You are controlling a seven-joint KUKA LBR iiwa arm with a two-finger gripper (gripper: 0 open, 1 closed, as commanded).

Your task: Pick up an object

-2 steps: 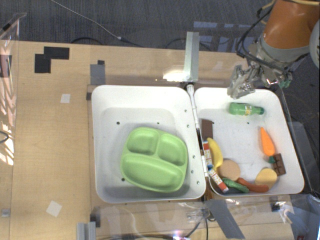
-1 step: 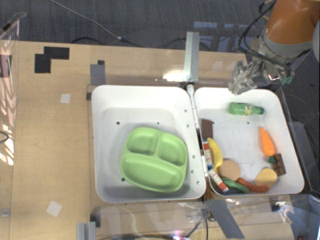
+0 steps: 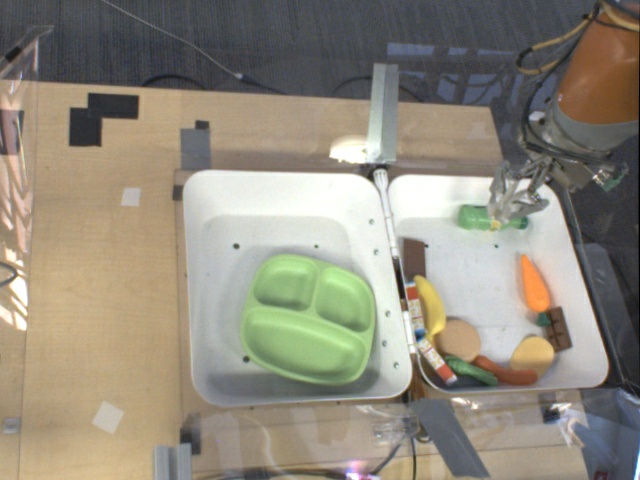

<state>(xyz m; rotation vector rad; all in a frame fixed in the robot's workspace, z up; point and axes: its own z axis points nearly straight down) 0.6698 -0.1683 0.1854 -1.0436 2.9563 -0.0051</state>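
Green toy piece (image 3: pixel 478 217), far corner of right bin (image 3: pixel 590 368): light, rigid, smooth; grasp mid-body. Tool (image 3: pixel 515 205) at its end, grip state indiscernible.

Grey arm (image 3: pixel 585 128) (orange band, black cables), silvery tool (image 3: pixel 515 200).

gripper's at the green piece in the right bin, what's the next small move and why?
Probably lower a little and close. The gripper sits right over the end of the green piece at the back of the right bin, and that piece lies apart from the other food. Whether it is gripped yet is unclear, so lift only after closing.
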